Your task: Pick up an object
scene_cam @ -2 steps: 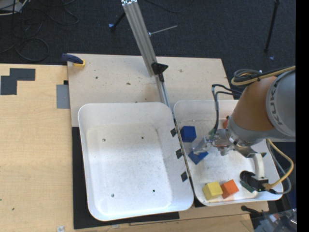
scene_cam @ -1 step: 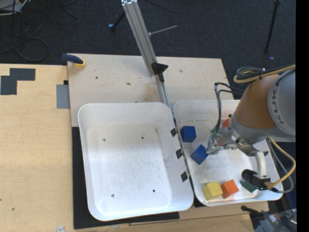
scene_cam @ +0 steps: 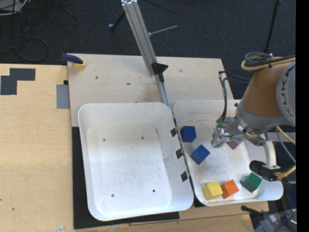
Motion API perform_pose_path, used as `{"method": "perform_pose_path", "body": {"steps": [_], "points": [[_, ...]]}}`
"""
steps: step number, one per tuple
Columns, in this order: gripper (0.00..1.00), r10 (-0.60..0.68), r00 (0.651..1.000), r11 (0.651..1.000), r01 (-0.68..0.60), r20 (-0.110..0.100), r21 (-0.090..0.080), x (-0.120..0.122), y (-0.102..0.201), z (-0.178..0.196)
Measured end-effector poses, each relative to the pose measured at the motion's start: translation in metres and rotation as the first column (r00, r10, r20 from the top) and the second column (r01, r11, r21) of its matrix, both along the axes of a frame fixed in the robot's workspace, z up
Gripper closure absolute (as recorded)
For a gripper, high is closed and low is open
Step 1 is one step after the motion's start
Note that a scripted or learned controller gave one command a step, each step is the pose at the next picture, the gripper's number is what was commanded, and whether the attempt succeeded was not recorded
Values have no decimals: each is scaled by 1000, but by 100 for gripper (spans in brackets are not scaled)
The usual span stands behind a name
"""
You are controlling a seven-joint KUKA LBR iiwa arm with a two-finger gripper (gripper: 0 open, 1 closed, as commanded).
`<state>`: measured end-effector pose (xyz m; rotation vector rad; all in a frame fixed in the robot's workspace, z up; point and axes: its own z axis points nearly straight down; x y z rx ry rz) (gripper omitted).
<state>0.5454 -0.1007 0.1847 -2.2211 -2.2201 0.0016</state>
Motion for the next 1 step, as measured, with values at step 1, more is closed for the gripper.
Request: {"method": "perform_pose_path", "body": {"steps": [1], "points": [[100, -1, 1000, 1000, 1, -1, 0, 1, -2, 31]]}}
